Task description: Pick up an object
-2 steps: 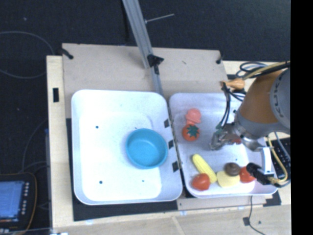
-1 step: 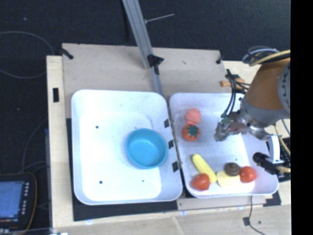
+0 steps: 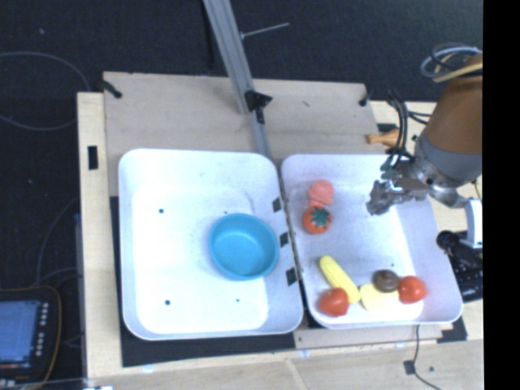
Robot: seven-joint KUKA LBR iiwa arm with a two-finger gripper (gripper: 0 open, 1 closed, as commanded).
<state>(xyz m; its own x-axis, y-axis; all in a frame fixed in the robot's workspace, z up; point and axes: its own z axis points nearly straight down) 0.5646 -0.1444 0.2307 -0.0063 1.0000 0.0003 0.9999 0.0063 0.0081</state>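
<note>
The right bin (image 3: pixel 357 177) holds several toy foods: a pink piece (image 3: pixel 321 192), a red strawberry-like piece with a green top (image 3: pixel 317 220), a yellow banana (image 3: pixel 338 275), a red tomato (image 3: pixel 332 301), a pale yellow piece (image 3: pixel 375 297), a brown piece (image 3: pixel 386 280) and another red piece (image 3: pixel 411 289). My gripper (image 3: pixel 380 199) hangs over the upper right part of this bin, to the right of the pink and strawberry pieces and apart from them. Nothing shows between its fingers.
A blue bowl (image 3: pixel 243 245) lies in the left bin (image 3: pixel 162 185). A grey metal post (image 3: pixel 233 55) slants up from between the bins. Cables and black hardware (image 3: pixel 459 254) sit at the right edge of the bench.
</note>
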